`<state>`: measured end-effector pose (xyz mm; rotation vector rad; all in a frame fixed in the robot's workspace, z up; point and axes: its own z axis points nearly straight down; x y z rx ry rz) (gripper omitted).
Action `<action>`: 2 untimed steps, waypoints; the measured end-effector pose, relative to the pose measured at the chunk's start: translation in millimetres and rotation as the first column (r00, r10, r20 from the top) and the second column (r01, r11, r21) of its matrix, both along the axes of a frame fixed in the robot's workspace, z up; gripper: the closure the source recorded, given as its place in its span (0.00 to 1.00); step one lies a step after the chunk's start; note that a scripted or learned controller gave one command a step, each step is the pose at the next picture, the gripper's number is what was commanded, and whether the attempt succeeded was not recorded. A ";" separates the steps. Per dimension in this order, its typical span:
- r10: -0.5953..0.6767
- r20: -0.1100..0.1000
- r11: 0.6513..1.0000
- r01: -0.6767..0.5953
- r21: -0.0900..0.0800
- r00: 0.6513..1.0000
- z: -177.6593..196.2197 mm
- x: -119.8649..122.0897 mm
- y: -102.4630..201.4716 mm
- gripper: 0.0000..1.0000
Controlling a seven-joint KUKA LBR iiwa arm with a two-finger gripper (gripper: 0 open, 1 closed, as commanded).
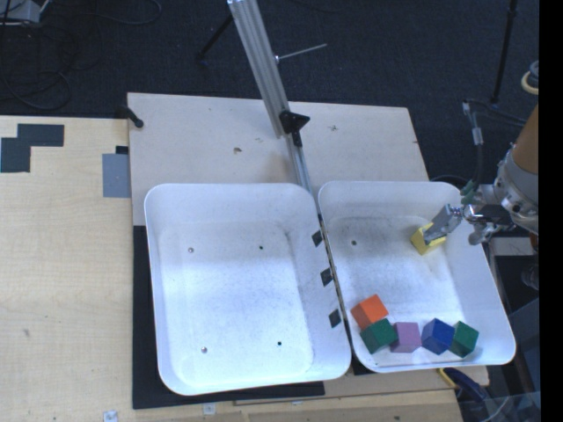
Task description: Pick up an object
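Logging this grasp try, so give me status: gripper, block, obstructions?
Gripper over right bin, at yellow block; grip unconfirmed. Five other blocks clustered at bin's near edge, well apart.

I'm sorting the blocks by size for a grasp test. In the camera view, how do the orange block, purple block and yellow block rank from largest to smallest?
1. orange block
2. purple block, looking nearly alike in size to the orange one, so unsure
3. yellow block, smallest-looking, but partly covered by the gripper and farther from the camera, so uncertain

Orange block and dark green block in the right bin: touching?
Touching. The camera view shows the orange block with its lower edge meeting the dark green block just below it, no white bin floor between them.
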<state>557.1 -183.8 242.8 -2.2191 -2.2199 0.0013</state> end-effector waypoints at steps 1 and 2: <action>0.000 -0.008 1.000 0.000 0.002 1.000 -130.9 -2.9 -5.8 0.00; 0.003 0.005 1.000 -0.003 -0.003 1.000 -152.9 100.5 -25.1 0.00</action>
